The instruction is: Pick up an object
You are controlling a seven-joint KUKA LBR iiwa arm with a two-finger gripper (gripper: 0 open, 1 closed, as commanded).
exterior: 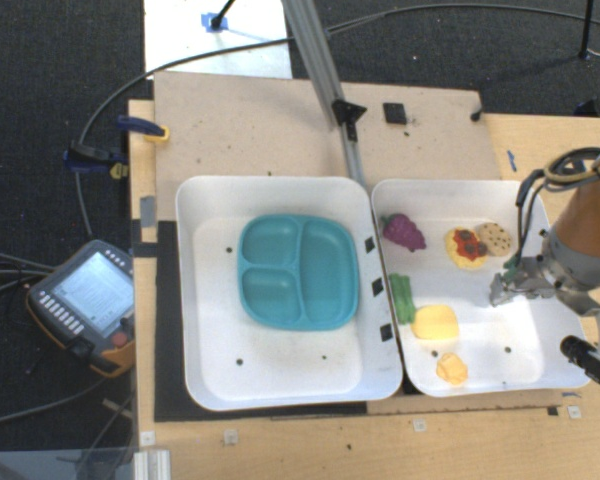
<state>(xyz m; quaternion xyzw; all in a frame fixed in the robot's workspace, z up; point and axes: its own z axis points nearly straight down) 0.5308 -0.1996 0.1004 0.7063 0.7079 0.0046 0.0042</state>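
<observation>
Nearest you, at the lower edge of the right bin, a small crinkled yellow-orange piece is lying on the white floor, with a smooth rounded yellow block just above it. You are seeing the pincer hanging over the right bin's middle, to the right of the yellow block and below the two round pieces; it is apart from all of them, and nothing is showing between its tips. How wide it is standing you cannot tell, since the grey metal is blurring into one small mass. The arm, grey with an orange band, is entering from the right and is being cut off by the frame edge. Along the bin's left wall a green ridged strip is resting, partly overlapping the rim between the bins. Farther up, a knobbly purple cluster is sitting near the corner. Beside it to the right, a flat yellow disc with red topping is touching a speckled tan biscuit. In the left bin, a glossy teal tray with three compartments is lying flat. Both bins are resting on the pale bench.
</observation>
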